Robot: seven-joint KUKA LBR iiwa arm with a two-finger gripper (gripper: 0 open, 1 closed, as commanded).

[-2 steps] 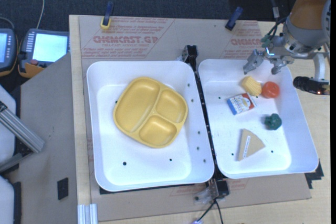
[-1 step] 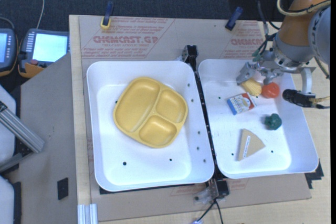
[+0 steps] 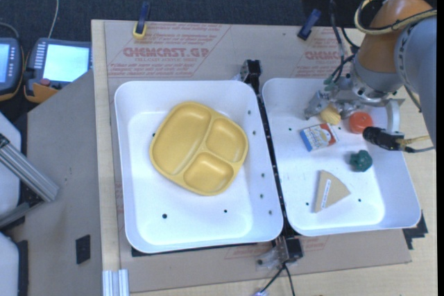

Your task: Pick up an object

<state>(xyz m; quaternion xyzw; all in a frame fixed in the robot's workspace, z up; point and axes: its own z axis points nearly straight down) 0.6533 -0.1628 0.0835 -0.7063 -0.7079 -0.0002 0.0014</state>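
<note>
The gripper [image 3: 331, 105] sits low at the far end of the right bin [image 3: 395, 208], and things crowd close around it — a yellowish piece [image 3: 332, 116] touching its tip, a small blue-and-white carton [image 3: 318, 136] just in front, an orange-red ball [image 3: 359, 122] beside it, a dark green lump [image 3: 360, 161] and a tan wedge [image 3: 329, 189] further toward the near rim. Bare floor lies between the wedge and the near rim. Across the ridge where the bins meet, the left bin [image 3: 139, 215] is taken up mid-floor by a yellow divided plate [image 3: 199, 147] — open floor runs along its near side and corners.
</note>
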